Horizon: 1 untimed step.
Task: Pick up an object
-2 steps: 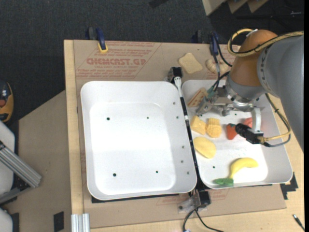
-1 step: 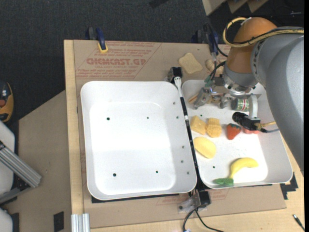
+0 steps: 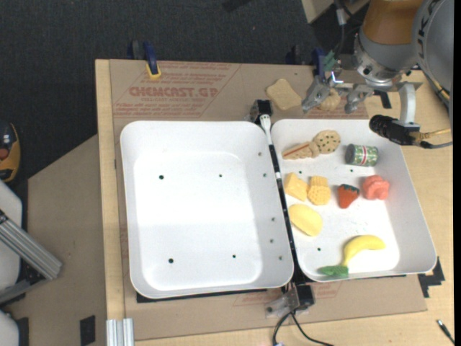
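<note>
My gripper (image 3: 333,101) hangs over the bench just behind the far rim of the right bin (image 3: 418,225), its two fingers (image 3: 314,98) spread apart. A small tan piece (image 3: 330,101) shows in the gap between them; I cannot tell whether either finger touches it. In the right bin lie a cookie (image 3: 327,141), a thin brown strip (image 3: 297,151), a green can (image 3: 361,154), a pink lump (image 3: 375,187), a strawberry (image 3: 348,195), a yellow wedge (image 3: 295,187), a corn piece (image 3: 318,191), a pale yellow fruit (image 3: 306,220), a banana (image 3: 362,247) and a green piece (image 3: 333,270).
The left bin (image 3: 137,193) sits beside the right one, joined along a black-clipped seam. A tan slice (image 3: 284,93) lies on the brown board behind the bins, left of the gripper. A black cable fitting (image 3: 392,128) sticks out at the right bin's far right corner.
</note>
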Each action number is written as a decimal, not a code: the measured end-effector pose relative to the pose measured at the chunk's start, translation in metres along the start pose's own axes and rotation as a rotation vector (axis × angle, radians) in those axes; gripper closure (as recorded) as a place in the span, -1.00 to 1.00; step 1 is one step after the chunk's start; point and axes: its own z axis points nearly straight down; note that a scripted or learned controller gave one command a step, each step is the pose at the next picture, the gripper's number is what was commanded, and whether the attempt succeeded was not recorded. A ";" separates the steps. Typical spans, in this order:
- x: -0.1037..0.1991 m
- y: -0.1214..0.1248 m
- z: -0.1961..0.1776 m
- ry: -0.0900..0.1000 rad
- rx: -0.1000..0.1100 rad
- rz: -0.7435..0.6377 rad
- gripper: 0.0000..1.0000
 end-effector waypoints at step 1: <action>-0.099 -0.010 0.141 -0.001 0.029 0.013 -1.00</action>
